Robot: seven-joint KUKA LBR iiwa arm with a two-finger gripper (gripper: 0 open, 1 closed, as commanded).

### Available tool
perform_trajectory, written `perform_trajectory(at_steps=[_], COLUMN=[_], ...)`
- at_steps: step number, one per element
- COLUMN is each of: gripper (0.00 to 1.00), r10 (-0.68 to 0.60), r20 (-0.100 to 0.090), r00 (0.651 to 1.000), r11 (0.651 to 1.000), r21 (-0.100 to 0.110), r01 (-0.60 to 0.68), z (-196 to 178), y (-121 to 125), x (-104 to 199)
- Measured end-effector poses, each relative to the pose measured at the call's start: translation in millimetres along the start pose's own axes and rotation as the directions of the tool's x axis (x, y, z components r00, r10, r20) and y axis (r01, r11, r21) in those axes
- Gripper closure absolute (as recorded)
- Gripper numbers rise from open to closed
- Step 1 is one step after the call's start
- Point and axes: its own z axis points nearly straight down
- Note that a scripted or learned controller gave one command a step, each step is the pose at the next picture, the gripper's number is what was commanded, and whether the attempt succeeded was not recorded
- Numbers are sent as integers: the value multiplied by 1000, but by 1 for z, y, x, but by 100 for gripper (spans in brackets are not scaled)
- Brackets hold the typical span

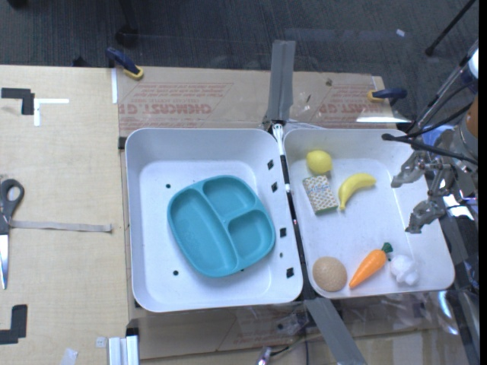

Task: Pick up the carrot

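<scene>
Near the right bin's front edge lies the small orange plastic carrot (368, 268); it looks light, stiff, slippery, so I would pinch mid-body. My claw (418, 197) is spread, holding nothing.

left bin (144, 204): blue divided plate (221, 225). right bin (426, 280): lemon (319, 161), sponge (320, 195), banana (354, 187), egg (329, 273), white ball (404, 268). scissors (6, 226) on bench.
</scene>
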Motion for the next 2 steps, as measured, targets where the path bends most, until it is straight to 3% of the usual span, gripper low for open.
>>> perform_trajectory(at_steps=[1, 2], gripper=[0, 100], r10=[6, 2], r20=[1, 7], r00=[1000, 1000], r11=[1000, 1000], r21=[0, 3], r01=[-6, -2], z=[146, 136], y=[17, 17], x=[44, 41])
